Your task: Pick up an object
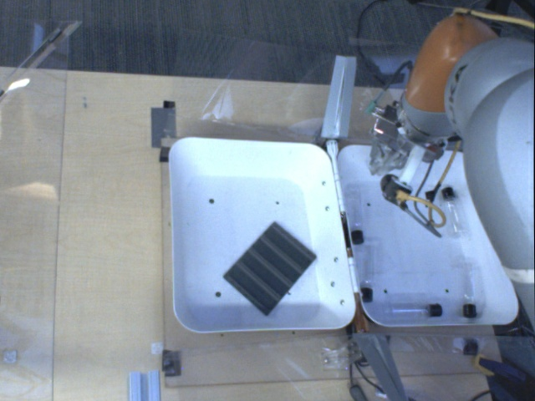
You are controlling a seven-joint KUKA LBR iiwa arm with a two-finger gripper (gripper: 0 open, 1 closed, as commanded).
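A pale wooden surface (92,224) carries two shallow white bins, seen from above at a slant. In the left bin (201,161) a dark ribbed slab (270,267) lies flat and askew — the one thing offered for picking. Right of that slab and farther up, the gripper (393,161) hangs over the right bin (435,266), well apart from it — whether clenched or released cannot be told.

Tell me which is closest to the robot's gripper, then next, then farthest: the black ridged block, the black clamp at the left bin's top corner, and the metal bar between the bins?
From the gripper, over the right bin:
1. Metal bar, just left of it.
2. Black ridged block, low in the left bin.
3. Black clamp, beyond the left bin's far corner.
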